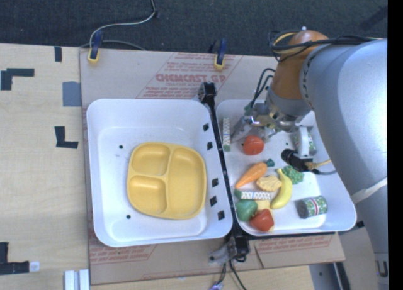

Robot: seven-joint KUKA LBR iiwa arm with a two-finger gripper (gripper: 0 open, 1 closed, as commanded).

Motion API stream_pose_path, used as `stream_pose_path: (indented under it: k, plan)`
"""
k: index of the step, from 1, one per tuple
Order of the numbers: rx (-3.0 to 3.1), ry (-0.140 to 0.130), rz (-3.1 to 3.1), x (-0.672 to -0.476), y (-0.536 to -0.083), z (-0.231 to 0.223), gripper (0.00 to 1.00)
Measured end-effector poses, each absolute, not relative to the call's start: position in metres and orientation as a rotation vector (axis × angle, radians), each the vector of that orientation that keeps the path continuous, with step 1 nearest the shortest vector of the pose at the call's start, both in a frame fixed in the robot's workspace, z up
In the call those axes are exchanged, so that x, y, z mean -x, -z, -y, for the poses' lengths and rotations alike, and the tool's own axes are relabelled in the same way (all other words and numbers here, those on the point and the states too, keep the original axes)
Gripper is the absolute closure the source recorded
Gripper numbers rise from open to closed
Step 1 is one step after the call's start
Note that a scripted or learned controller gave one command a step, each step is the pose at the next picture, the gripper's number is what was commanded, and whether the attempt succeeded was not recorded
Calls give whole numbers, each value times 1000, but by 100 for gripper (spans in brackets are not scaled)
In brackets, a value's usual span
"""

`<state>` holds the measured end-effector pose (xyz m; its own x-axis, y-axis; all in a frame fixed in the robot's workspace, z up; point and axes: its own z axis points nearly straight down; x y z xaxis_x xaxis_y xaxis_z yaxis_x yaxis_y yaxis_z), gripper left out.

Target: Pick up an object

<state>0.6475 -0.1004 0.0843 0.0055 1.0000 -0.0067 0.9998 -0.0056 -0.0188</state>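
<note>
1. Two white bins are seen side by side on a cardboard sheet: the left bin and the right bin.
2. A yellow divided plate lies flat in the left bin, near its middle.
3. The arm is reached in from the right, with its orange band above the far part of the right bin.
4. The gripper is lowered at the far left of the right bin, just above a red tomato. How far the claw is open, and whether anything is held, cannot be told.
5. Nearer in the same bin a carrot, a banana, a green pepper and a second red piece are clustered close together.
6. A small can lies on its side to the right of that cluster.
</note>
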Motion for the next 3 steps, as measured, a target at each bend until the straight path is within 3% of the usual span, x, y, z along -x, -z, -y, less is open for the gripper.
stream_pose_path:
  k: [1,2,3]
  plan:
    - [2224,-4,2224,-652,-95,96,100]
    - [2226,-7,2224,-652,-95,98,0]
    - [2223,1,2224,-618,-86,98,0]
